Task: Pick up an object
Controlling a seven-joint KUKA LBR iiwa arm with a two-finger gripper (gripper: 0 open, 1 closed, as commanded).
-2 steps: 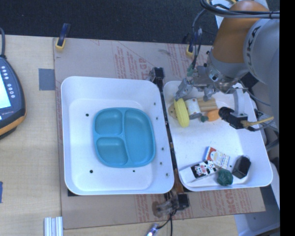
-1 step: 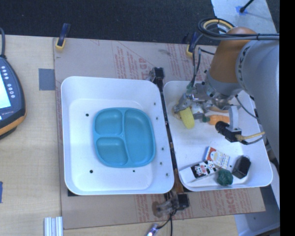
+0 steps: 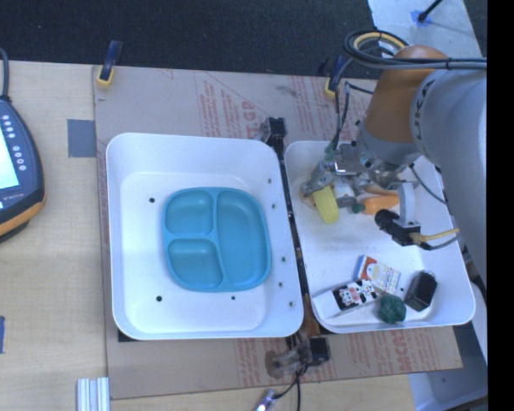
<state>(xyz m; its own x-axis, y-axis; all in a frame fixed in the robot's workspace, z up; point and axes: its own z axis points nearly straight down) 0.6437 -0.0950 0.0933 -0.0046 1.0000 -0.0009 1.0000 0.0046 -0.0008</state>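
My gripper (image 3: 331, 192) hangs over the far left part of the right bin (image 3: 463, 315), on the grey arm with its orange band. A small yellow object (image 3: 326, 206) lies right at the gripper's tip, touching it or just below it; I cannot tell whether it is gripped. An orange object (image 3: 380, 203) sits just right of the gripper, partly hidden by the wrist. Along the bin's near edge lie a small printed box (image 3: 379, 274), a black-and-white card (image 3: 353, 296), a green ball (image 3: 391, 309) and a black block (image 3: 421, 290).
The left bin (image 3: 124, 229) holds a blue divided plate (image 3: 216, 238). A handheld pendant (image 3: 4, 169) rests on the bench at far left. Clamps (image 3: 276, 129) sit between the bins at the far and near ends.
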